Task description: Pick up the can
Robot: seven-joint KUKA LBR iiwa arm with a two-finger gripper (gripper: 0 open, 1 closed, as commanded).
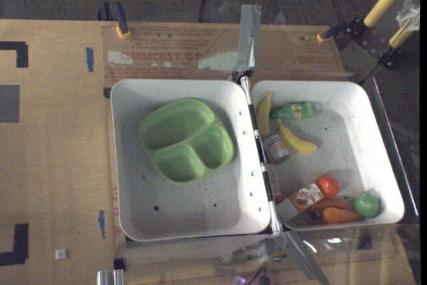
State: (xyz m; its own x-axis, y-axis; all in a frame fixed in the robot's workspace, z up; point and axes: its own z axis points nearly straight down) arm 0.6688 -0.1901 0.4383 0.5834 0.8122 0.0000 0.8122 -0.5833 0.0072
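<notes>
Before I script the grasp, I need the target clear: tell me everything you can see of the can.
The can is small, with a dull grey metallic look and a reddish-brown label too blurred to read. It looks tipped on its side in the right bin, close to the left wall, between two bananas: one above-left, one right. Whether they touch it cannot be told.

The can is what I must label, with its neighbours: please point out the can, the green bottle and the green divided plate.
can (276,147), camera view, on its side wall.
green bottle (294,111), camera view, on its body.
green divided plate (189,110), camera view, on its top rim.
</notes>
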